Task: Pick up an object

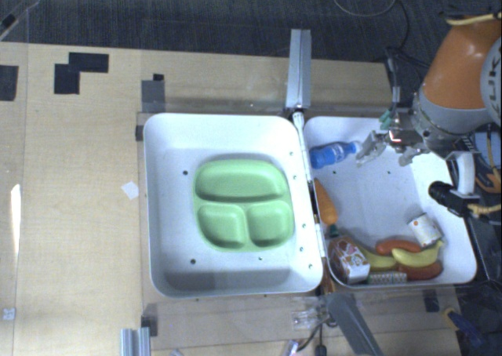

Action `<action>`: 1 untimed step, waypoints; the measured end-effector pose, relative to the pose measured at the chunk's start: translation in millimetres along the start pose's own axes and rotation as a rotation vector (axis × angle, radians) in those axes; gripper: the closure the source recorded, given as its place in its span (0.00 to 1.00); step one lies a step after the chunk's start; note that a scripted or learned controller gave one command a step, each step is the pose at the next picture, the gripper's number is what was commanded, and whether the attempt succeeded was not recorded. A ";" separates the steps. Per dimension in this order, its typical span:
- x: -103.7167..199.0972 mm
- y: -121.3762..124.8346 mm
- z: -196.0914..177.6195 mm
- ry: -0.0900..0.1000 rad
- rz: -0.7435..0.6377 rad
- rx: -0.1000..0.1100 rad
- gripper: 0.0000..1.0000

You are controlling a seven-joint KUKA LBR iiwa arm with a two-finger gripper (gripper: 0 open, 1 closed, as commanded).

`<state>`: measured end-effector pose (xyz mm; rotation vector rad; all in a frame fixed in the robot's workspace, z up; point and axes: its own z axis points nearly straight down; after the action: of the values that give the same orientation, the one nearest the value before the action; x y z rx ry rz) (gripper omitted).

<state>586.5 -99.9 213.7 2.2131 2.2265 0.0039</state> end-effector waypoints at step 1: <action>1.1 1.7 -11.5 0.000 -0.004 -0.005 1.00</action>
<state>588.1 -98.7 225.2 2.2069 2.2286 0.0094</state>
